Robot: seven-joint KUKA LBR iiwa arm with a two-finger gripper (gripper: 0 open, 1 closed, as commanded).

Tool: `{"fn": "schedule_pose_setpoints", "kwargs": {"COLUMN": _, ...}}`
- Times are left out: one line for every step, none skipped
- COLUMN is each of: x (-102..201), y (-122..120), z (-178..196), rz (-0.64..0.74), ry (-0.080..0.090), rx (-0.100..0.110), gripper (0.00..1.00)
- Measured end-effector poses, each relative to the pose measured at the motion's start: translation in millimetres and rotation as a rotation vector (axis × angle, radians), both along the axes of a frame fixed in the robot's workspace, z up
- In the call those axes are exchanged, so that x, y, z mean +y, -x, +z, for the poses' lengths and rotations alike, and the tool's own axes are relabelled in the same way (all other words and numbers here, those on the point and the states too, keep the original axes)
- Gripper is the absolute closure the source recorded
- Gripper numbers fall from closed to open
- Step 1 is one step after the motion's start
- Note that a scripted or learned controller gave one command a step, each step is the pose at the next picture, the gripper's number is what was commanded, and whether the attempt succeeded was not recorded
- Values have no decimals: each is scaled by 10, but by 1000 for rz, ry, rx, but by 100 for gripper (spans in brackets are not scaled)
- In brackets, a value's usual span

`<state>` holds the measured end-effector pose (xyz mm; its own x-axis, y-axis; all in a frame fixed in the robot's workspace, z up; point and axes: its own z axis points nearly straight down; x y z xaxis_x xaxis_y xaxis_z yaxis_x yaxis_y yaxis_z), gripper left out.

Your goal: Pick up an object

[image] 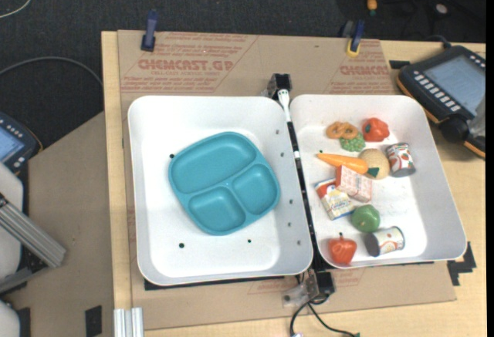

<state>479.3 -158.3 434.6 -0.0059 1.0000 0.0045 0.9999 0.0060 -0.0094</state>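
Dark carpet is surrounding the table (231,58), which is carrying two white bins. Left bin (154,235) is holding a teal divided plate (224,183). Right bin (432,197) is holding the toy food cluster, the carrot (342,161) lying with its long axis running three to nine o'clock. End effector state: cannot tell.

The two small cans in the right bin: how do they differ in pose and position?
The upper can sits near the bin's right side, more upright, red label showing. The lower can lies on its side near the front edge, dark end facing left. Both are small, white-bodied, and apart from their neighbours.
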Motion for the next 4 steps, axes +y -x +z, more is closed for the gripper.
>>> {"fn": "schedule_pose_setpoints", "kwargs": {"x": 429, "y": -39, "z": 1074, "rz": 0, "ry": 7, "rx": -25, "gripper": 100}}
{"fn": "schedule_pose_setpoints", "kwargs": {"x": 1488, "y": 5, "z": 60, "rz": 6, "ry": 2, "rx": 1, "gripper": 100}}
{"fn": "schedule_pose_setpoints", "kwargs": {"x": 1921, "y": -4, "z": 1066, "rz": 0, "ry": 2, "rx": -24, "gripper": 100}}
{"fn": "schedule_pose_setpoints", "kwargs": {"x": 1251, "y": 2, "z": 773, "rz": -13, "ry": 6, "rx": -6, "gripper": 100}}
